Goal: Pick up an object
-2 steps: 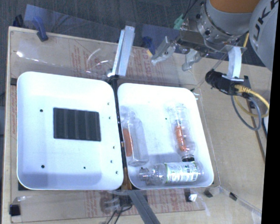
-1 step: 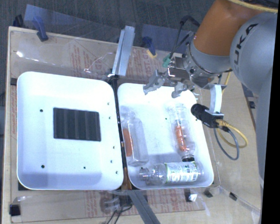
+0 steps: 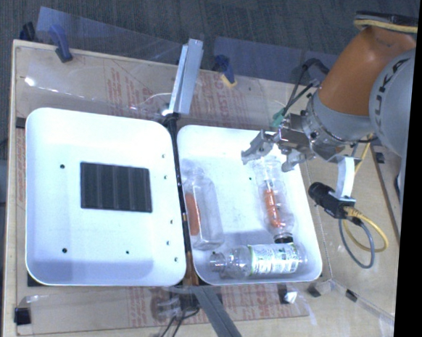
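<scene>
The claw (image 3: 273, 151) hangs open and empty over the right bin's (image 3: 306, 208) far edge. Just below it, a clear tube (image 3: 274, 203) with orange contents lies flat, its long axis running near-to-far.

The gripper (image 3: 272, 153) hangs over the far part of the right bin (image 3: 220, 144), its two fingers spread apart with nothing between them. Just below it lies a clear tube with an orange core (image 3: 272, 200). A second clear packet with an orange strip (image 3: 197, 208) lies along the bin's left wall. A bottle with a black cap (image 3: 260, 260) lies along the near wall. The left bin (image 3: 49, 188) holds a dark ribbed rectangle (image 3: 116, 187).
</scene>
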Robot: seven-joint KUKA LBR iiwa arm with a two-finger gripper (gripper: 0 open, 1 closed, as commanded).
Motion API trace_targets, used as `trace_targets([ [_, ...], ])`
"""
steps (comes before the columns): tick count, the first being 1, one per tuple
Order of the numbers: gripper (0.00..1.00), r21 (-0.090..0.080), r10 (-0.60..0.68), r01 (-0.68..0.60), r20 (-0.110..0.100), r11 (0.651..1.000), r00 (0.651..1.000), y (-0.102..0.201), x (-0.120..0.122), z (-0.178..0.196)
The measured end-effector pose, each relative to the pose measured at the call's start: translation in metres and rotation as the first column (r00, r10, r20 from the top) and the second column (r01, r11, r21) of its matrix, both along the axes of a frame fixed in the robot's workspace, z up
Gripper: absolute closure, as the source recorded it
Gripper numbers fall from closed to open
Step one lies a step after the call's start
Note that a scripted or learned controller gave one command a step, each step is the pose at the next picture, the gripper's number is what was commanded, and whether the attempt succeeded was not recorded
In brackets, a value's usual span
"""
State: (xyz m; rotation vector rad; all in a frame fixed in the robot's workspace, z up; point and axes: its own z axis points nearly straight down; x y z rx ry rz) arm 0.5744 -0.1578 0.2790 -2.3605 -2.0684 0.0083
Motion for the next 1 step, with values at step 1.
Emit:
trace_targets([
  [1, 0.0, 0.001, 0.043, -0.043, 0.0, 0.999, 0.999, -0.0487, -0.0057, -0.074],
])
